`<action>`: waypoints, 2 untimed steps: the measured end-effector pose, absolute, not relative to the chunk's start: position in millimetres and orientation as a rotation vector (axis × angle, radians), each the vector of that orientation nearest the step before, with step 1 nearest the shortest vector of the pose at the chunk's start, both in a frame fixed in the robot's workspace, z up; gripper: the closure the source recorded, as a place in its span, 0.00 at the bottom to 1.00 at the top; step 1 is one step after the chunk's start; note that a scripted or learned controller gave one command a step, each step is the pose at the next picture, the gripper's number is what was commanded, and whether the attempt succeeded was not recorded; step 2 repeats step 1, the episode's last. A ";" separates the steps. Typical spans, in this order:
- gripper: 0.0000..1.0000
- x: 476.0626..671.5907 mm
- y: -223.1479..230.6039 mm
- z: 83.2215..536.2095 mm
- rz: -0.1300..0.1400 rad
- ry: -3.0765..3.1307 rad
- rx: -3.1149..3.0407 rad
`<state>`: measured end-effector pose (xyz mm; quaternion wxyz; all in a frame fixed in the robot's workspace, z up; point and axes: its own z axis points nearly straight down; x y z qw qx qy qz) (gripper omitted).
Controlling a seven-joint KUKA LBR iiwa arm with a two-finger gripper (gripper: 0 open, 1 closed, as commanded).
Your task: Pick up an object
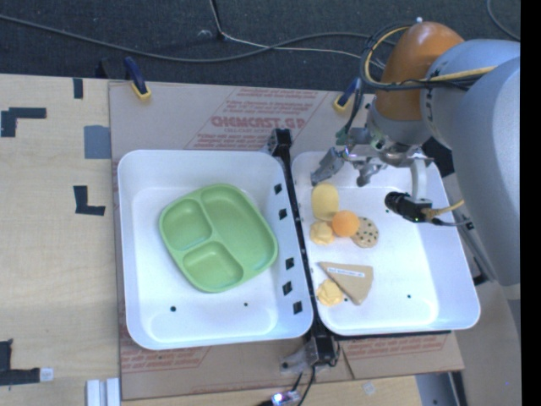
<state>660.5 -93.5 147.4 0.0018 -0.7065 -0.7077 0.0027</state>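
The gripper (348, 167) is being held apart, gripping nothing, at twelve o'clock of the yellow ball (325, 200) in the right bin (423, 286).

The grey arm (486, 142) reaches in from the right, its orange band (418, 66) above the wrist, with the gripper (347, 169) pointing down and its jaws spread apart, holding nothing.
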 end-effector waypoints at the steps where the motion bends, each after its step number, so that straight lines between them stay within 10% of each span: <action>1: 0.00 668.0 -97.0 89.8 0.008 -2.222 -2.217; 2: 0.00 668.0 -97.0 89.8 0.008 -2.222 -2.217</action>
